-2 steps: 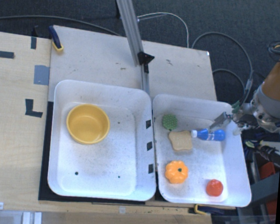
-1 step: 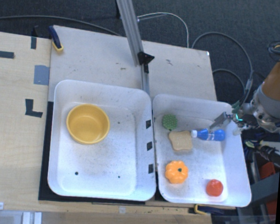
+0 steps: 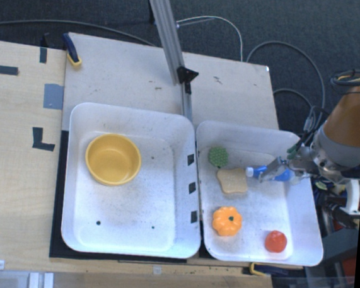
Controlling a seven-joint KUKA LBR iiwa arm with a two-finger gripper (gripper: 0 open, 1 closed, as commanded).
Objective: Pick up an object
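— Jaws first! Are they wide or shut?
— I can't tell. They sit at the end of the arm [image 3: 346, 124], at the top right of the right bin [image 3: 310, 238]. That spot is dark and mixed up with wires.
— What is that blue thing by them?
— A blue tube [image 3: 272, 174] with a white end. It lies on its side, and the white end points left. Its right end is right up by the jaws.
— Do the jaws hold it?
— I can't tell that either. The tube looks low, near the floor of the bin.
— What else is in that bin?
— A tan block [image 3: 232, 181], just left of the tube's white end. A green ball [image 3: 217, 156] is just above the block, near the left wall. An orange pumpkin [image 3: 227, 221] is below the block. A red ball [image 3: 276, 241] is near the bottom right, apart from the pumpkin.
— And the left bin [image 3: 69, 174]?
— It has a yellow bowl [image 3: 112, 159] in its top left part. The bowl stands upright.
— Do the two bins touch?
— Yes, they sit side by side on the counter [image 3: 123, 71].
— What is that long grey stick?
— A pole [image 3: 169, 28]. It slants down from the top to the back edge where the bins meet.
— What color is the arm?
— Orange up high, grey lower down.
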